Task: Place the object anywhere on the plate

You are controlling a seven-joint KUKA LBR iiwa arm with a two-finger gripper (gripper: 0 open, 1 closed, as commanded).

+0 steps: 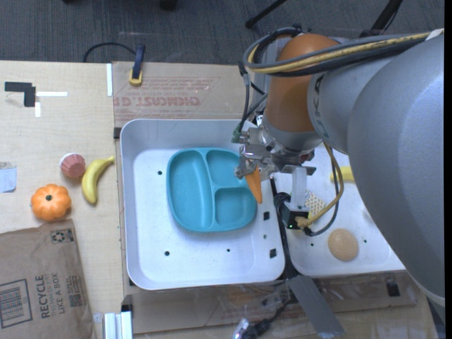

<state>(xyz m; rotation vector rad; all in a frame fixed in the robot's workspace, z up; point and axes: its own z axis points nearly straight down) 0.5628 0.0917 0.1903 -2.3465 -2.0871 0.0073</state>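
Observation:
A teal plate (201,189) with three compartments lies in the left white bin (148,260). My gripper (253,171) hangs over the plate's right edge, and an orange carrot-shaped object (254,188) sticks down from between its fingers, so it is shut on it. The carrot's tip points down just past the plate's right rim, near the lower right compartment. The arm's orange band (296,83) and grey body cover much of the right bin.
In the right bin (367,256) lie a tan egg-like object (343,245), a yellow item (342,176) and a small pale waffle-patterned piece (315,203). Left of the bins, on the wooden bench, sit a banana (94,179), a small pumpkin (51,202) and a pink cupcake (73,165).

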